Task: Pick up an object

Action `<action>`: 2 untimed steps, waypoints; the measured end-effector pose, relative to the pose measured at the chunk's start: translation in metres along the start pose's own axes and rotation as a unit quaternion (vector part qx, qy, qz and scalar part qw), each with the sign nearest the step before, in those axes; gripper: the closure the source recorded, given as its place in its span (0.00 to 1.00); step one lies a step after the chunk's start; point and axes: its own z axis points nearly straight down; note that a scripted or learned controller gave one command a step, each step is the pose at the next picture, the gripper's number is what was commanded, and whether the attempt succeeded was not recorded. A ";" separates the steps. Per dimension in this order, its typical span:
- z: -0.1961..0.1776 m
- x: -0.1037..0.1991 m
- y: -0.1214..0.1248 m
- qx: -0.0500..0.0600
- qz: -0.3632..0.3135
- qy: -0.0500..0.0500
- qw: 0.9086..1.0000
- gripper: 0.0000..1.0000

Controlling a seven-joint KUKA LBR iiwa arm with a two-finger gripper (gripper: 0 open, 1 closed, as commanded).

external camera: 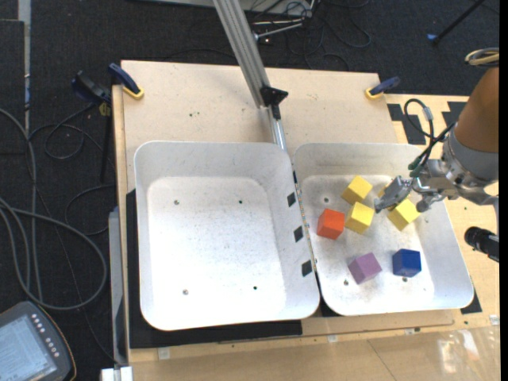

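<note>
The tool [394,195] is seen at the frame's right, fingers apart, just above a yellow cube [403,213] in the right bin [452,292]. The cube is judged light, rigid, best gripped across opposite flat faces.

A pale wooden desk [206,101] sits on dark carpet [55,173]. On it lie two shallow white bins side by side: the left bin [214,228] with a speckled floor, and the right bin [444,288], their inner rims touching. Small black tabs [299,232] mark the seam between them. A slanted metal pole [238,38] runs from the top of the view down to a black clamp [273,98] near the bins' far edge. Blue-and-yellow clamps grip the desk's far corners, one at the left [125,82] and one at the right [382,87]. Black cables [32,141] loop over the carpet at left. A grey pendant screen [28,348] shows at the lower left corner.
</note>
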 end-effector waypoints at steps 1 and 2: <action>-0.002 0.000 0.001 -0.002 0.001 -0.001 1.000 0.00; 0.060 0.005 -0.005 0.001 0.001 0.000 1.000 0.00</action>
